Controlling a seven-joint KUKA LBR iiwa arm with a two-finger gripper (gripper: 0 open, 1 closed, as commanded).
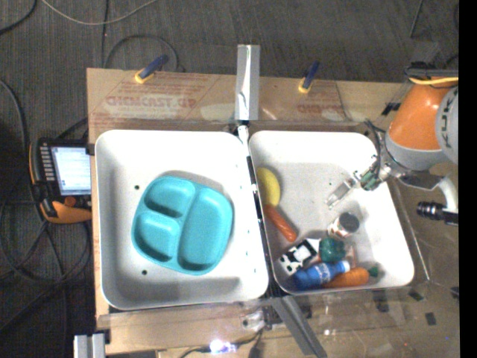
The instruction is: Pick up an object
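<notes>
The gripper (339, 192) hangs with fingers spread, holding nothing, in the right bin (320, 144). Just near it stands a small can (345, 225) (probably light, hard and slippery). Best pinch its round sides, I think.

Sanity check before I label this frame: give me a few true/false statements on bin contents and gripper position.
1. The turquoise divided plate lies in the left bin. True.
2. The gripper is over the left bin. False: it is over the right bin, toward its right side.
3. A yellow object lies by the right bin's left wall. True.
4. The blue bottle is in the far corner of the right bin. False: it lies along the near edge, beside an orange carrot-like piece.
5. The gripper holds the yellow object. False: it is well apart from it, with nothing seen between its fingers.
</notes>
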